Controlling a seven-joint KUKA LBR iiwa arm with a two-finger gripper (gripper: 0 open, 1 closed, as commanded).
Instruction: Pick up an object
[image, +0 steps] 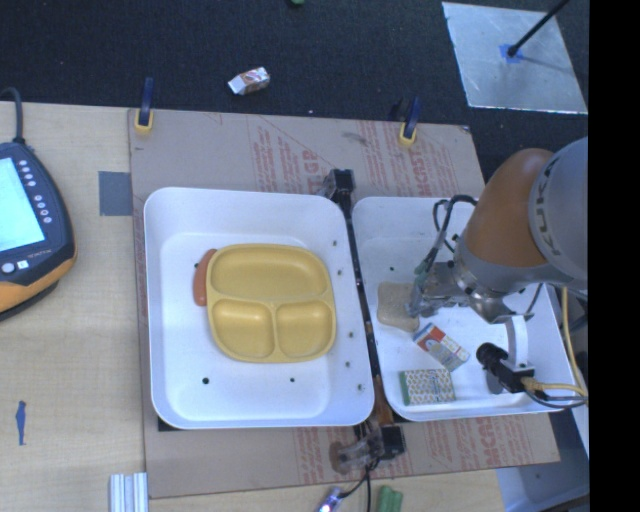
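In the right bin (390, 235) lie three things. A tan flat block (394, 306) rests near its left wall. A small red and white box (440, 345) is just right of it, and a green and white patterned pad (427, 385) sits by the front wall. My gripper (424, 292) hangs low over the tan block's right edge, with the red and white box just below it in the view. The wrist hides where the gripper meets the block.
The left bin (175, 385) holds a yellow divided plate (270, 300) with an orange-red thing (200, 280) poking out at its left edge. A teach pendant (30, 230) lies at the far left of the bench. Blue clamps (145, 105) stand at the back edge.
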